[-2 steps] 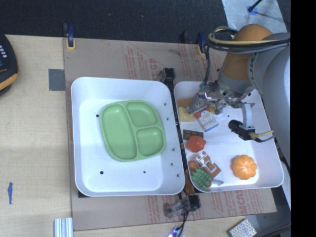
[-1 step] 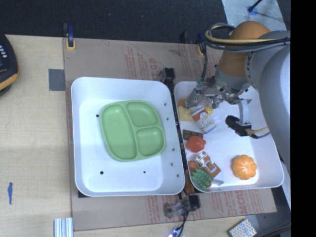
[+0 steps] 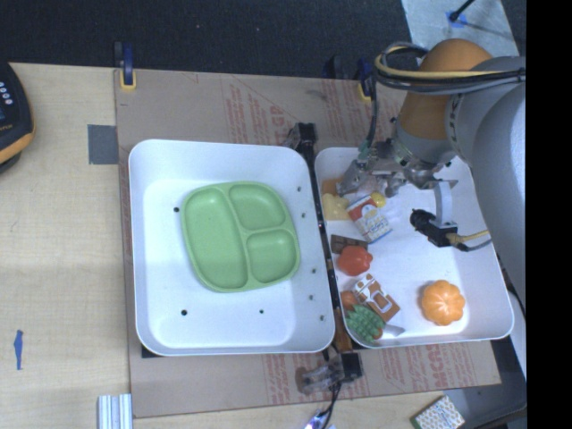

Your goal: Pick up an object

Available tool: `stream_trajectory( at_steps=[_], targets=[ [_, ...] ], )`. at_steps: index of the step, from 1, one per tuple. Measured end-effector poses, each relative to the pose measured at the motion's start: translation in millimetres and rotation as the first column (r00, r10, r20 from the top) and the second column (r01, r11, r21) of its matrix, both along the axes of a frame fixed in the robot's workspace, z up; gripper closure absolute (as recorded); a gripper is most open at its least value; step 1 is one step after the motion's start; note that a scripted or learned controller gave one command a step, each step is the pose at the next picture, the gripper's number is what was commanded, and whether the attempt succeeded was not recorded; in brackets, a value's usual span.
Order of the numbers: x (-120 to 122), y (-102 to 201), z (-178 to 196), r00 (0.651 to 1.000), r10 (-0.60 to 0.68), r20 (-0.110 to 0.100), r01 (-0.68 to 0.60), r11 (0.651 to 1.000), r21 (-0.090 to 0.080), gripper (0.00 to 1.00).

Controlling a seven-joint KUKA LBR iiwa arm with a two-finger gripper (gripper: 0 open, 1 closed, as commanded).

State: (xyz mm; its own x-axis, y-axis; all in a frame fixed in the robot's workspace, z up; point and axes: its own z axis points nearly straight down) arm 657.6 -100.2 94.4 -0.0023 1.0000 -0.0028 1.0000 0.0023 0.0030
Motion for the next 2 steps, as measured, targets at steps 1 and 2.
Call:
stream_trajectory(
  at_steps=[1,2],
  targets=[
    [-17,5,0,1.000,-0.001,-0.002,0.001,1.000,-0.001,0.00],
    [-1,8,-2,1.000,0.002,-0.005,-0.002,1.000,0.002,0.00]
  ],
)
